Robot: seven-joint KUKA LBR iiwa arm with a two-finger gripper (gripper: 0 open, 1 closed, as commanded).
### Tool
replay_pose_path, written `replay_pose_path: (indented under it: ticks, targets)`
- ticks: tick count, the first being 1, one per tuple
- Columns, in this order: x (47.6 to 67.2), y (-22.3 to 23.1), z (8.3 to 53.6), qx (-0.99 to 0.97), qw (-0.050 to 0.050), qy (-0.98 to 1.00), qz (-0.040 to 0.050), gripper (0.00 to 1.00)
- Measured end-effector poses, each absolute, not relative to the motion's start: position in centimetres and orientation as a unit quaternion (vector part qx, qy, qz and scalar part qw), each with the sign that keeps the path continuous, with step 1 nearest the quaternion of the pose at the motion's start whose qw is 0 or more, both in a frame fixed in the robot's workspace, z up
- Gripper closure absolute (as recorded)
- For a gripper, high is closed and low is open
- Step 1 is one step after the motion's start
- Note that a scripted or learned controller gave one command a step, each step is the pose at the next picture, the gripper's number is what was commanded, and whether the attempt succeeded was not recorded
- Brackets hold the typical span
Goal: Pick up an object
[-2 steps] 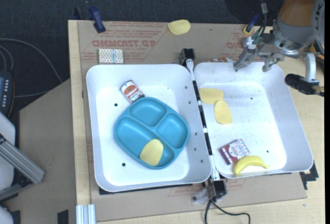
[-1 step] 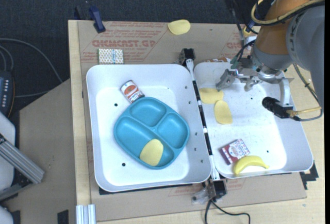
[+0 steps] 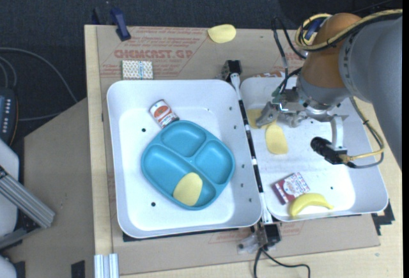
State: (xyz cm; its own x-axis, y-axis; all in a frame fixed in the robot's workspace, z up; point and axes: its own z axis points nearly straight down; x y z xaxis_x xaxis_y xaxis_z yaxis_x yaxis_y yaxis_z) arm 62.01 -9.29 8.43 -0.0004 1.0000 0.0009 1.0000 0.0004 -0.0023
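Gripper [image 3: 283,112] hovers low in the right bin [image 3: 364,197], can't tell its state; looks mid-reach; next it needs to close on the yellow piece [image 3: 276,140].

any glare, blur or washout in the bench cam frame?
Camera view: even overhead light, soft shadows; the white of the left bin and the right bin runs bright, near washout; the arm is large and soft-edged at right; the gripper looks slightly blurred; the blue tray is sharp, with mild sheen.
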Motion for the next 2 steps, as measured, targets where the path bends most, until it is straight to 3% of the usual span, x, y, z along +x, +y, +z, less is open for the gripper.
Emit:
replay_pose_path:
  ticks: [1,2]
  targets:
    - [59.80,-9.25,8.45,-0.707,0.001,-0.707,0.0005,0.00]
    - [59.01,-9.33,8.44,-0.707,0.002,-0.707,0.0007,0.00]
